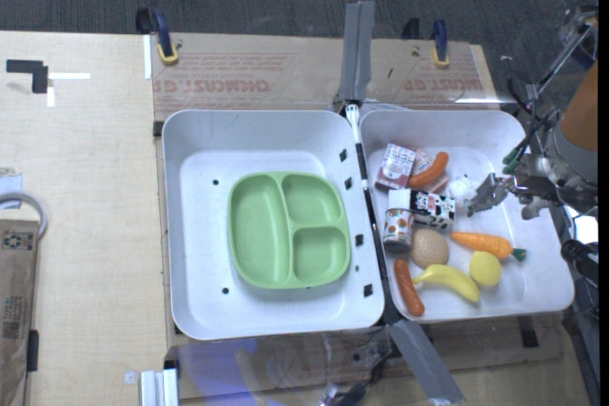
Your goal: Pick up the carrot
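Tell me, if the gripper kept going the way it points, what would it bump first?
The gripper points left across the right bin. Probably the cow-print carton comes first, though height is hard to judge. The carrot lies below that line.

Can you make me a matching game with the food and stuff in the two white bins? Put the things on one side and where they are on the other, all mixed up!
Things:
1. carrot
2. green plate
3. banana
4. cow-print carton

Places:
A. alone in the left bin
B. near the front of the right bin, just left of the lemon
C. in the right bin, just behind the lemon, green tip pointing right
D. in the middle of the right bin, beside the small can

Pairs: 1-C, 2-A, 3-B, 4-D
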Controlling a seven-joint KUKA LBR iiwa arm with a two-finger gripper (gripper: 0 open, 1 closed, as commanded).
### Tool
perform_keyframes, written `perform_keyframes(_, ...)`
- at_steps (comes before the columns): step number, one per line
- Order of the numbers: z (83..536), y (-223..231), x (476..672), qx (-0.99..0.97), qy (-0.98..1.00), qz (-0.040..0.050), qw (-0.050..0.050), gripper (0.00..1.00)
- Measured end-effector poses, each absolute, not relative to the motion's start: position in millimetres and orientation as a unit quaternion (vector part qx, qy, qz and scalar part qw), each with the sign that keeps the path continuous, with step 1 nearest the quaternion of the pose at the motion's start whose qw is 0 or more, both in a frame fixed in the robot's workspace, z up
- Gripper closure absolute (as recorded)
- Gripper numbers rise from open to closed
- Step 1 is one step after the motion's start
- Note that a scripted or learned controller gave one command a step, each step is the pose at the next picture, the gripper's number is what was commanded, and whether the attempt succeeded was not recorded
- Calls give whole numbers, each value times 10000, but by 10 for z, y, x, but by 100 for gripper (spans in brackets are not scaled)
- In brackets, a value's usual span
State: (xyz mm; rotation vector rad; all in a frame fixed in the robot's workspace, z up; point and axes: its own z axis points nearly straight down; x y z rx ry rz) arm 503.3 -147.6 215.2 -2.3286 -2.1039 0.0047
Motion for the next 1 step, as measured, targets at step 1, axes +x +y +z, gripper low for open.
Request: perform_keyframes(1, 2153, -1476, 5034, -7418, -6706, 14, 15, 0)
